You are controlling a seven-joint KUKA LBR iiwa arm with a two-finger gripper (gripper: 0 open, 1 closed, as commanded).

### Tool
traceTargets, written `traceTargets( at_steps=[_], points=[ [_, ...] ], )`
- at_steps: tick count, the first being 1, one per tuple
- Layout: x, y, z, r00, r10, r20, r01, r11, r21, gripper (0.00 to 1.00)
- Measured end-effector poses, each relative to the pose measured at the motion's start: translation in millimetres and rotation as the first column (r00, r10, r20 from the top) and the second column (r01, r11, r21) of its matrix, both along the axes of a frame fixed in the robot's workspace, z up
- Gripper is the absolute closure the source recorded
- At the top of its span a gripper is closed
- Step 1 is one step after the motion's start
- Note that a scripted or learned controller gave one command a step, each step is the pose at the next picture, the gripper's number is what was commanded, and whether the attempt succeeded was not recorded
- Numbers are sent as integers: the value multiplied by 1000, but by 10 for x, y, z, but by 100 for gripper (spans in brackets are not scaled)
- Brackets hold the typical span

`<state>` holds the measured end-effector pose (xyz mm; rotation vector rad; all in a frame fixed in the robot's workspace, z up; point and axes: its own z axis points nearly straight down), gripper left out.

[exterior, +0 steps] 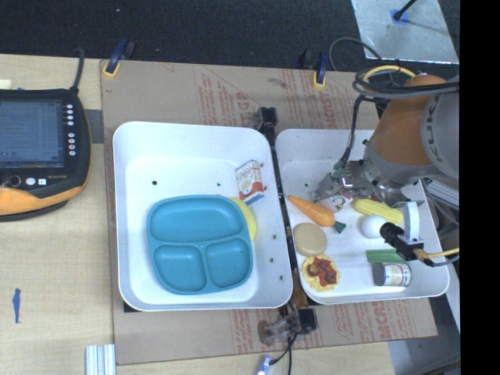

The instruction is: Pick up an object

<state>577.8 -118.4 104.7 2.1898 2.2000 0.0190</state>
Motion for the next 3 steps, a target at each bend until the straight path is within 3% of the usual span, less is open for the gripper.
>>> traceTargets(
  at_steps=[1,2,3],
  points=[
    [18,-11,131,1000,3,2,-3,1000,-2,100],
    [15,-7,127,1000,3,2,-3,1000,-1,0],
    [-338,194,-132,999,-1,-40,2,1000,17,0]
  ],
)
